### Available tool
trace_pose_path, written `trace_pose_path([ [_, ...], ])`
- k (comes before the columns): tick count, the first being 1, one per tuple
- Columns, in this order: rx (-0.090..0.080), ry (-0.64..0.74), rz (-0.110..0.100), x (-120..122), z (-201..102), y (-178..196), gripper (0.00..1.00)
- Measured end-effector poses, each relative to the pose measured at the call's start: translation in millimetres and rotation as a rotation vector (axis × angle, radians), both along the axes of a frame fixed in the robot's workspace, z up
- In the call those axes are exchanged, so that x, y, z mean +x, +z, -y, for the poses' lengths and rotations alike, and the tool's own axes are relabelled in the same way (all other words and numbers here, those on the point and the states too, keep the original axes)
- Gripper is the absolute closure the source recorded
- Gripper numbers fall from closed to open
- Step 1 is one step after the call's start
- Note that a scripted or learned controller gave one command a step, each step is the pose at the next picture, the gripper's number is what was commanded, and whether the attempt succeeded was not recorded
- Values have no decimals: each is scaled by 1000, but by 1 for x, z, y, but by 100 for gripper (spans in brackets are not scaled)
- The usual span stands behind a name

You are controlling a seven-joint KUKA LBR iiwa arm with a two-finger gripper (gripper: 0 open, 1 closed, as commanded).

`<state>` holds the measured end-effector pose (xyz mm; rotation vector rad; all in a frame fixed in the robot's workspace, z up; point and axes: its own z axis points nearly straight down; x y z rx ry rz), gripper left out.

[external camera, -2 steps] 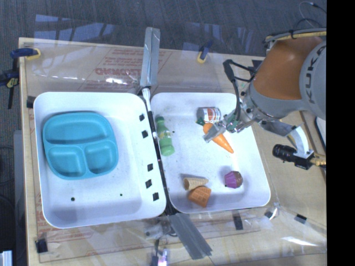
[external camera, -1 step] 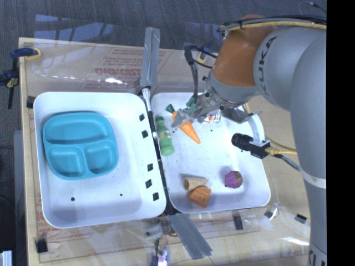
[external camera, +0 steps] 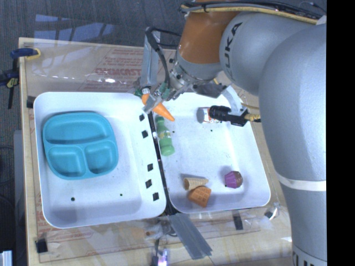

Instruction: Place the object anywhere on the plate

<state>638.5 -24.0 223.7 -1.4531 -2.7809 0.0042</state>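
A blue plate [external camera: 79, 144] with three compartments lies in the left bin [external camera: 89, 204]. My gripper [external camera: 153, 100] hangs over the ridge between the two bins, near their back edge. It is shut on an orange carrot [external camera: 164, 113], whose pointed end sticks out to the lower right of the fingers. A bit of orange and green shows on the fingers' other side. The carrot is to the right of the plate, and a strip of white bin floor lies between them.
In the right bin [external camera: 249, 165], a green object [external camera: 165, 141] lies just below the carrot by the ridge. Near the front are a tan cone [external camera: 194, 182], an orange-brown piece [external camera: 201, 195] and a purple piece [external camera: 233, 179]. The arm covers the back right.
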Motion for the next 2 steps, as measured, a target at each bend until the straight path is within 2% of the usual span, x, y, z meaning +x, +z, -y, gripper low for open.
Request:
trace_pose_path([
  [1, 0, 124, -3, -28, -116, -16, 100],
  [2, -1, 124, -3, -28, -115, -16, 0],
])
